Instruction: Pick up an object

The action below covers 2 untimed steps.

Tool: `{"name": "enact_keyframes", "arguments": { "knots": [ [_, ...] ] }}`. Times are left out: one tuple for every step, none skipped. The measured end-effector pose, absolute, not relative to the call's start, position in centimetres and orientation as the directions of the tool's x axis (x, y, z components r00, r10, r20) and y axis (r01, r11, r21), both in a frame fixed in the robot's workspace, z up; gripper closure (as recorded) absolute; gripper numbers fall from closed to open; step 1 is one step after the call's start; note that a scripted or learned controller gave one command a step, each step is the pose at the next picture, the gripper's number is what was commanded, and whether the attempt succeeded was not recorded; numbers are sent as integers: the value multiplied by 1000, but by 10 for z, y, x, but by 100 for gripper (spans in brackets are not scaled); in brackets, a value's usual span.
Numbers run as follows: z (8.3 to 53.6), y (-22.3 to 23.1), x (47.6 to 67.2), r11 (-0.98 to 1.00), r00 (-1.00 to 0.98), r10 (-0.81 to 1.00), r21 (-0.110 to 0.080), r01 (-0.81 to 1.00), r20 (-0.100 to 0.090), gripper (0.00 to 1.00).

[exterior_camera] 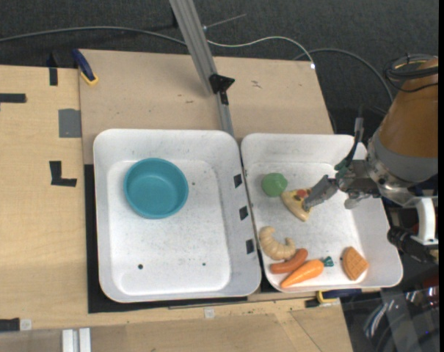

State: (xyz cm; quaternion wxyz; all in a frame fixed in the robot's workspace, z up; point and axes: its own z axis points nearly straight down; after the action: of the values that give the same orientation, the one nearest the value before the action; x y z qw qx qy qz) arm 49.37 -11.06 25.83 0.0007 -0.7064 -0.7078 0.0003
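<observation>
You see carrot [304, 272] and cracker [354, 262] at the right bin [376, 273] near edge; farther back, gripper [315, 196] hangs over the pizza slice [296, 204], fingers possibly narrow, gripping nothing visible; green ball [274, 183] beyond

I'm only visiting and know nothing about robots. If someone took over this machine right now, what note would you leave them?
Gripper: low in the right bin, right beside the pizza slice toy; whether it grips anything cannot be told.
Right bin also holds a green ball, a beige croissant-like toy, a sausage, a carrot and a waffle-like orange piece.
Left bin holds a teal bowl.
Done: arm is down at the toys.
Left: nothing is seen lifted; a grasp and lift remain.
</observation>
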Motion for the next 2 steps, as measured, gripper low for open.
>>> {"name": "enact_keyframes", "arguments": {
  "knots": [
    [258, -111, 494, 2, -2, 1000, -1, 1000, 1, 0],
    [215, -112, 494, 0, 0, 1000, -6, 1000, 1, 0]
  ]
}}
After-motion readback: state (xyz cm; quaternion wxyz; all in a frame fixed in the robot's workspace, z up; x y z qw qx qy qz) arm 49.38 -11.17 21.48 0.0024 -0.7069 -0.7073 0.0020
